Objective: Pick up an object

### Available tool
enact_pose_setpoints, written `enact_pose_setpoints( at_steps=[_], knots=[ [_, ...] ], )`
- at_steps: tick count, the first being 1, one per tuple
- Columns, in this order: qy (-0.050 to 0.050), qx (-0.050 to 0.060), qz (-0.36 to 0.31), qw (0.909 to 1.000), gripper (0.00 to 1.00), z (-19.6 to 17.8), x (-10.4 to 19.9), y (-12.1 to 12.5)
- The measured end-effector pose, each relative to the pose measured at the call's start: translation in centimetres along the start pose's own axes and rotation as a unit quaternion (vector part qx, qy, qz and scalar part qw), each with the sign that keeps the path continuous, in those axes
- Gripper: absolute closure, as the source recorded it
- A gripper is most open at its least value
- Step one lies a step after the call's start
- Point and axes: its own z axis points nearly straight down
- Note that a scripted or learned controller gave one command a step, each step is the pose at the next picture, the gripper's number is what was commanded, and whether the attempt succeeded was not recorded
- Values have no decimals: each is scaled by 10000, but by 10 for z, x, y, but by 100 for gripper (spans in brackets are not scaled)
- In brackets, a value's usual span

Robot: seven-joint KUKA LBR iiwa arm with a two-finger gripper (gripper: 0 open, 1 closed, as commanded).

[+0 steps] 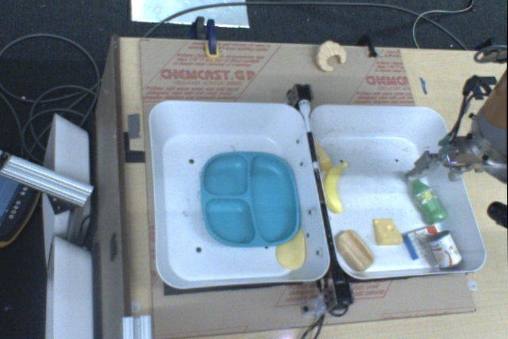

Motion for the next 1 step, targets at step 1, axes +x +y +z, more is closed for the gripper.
enact_pose_setpoints(
  at_steps=[1],
  knots=[
    [11,21,-16,10000,0,71,1,21]
  ],
)
